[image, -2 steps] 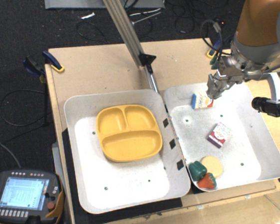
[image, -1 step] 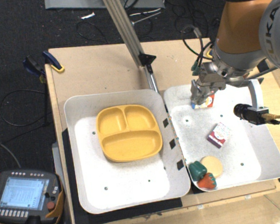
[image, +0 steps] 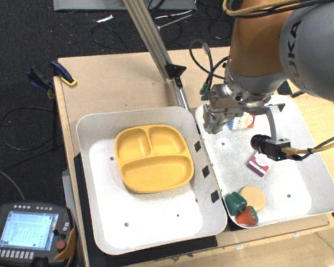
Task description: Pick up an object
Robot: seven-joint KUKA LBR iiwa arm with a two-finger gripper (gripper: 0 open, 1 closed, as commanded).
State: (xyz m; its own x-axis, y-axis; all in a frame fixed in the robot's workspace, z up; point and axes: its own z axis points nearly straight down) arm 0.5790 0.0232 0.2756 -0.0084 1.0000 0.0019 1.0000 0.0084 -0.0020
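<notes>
Bins (image: 99, 167) flank the gripper (image: 213, 120), which hangs low over the right one's far-left corner; whether its jaws are parted I cannot tell. A yellow divided plate (image: 154, 158) lies well left of the jaws. Likeliest target: the small red-and-white packet (image: 241, 122) just right of them, so shift right before closing. Another small carton (image: 258, 164) sits nearer the camera.

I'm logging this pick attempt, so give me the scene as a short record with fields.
left bin: yellow divided tray
right bin: small pink and white packet, tan disc, green piece, red piece, red, white and blue item by the gripper
gripper: low over the right bin's far left corner
held: nothing visibly
</notes>
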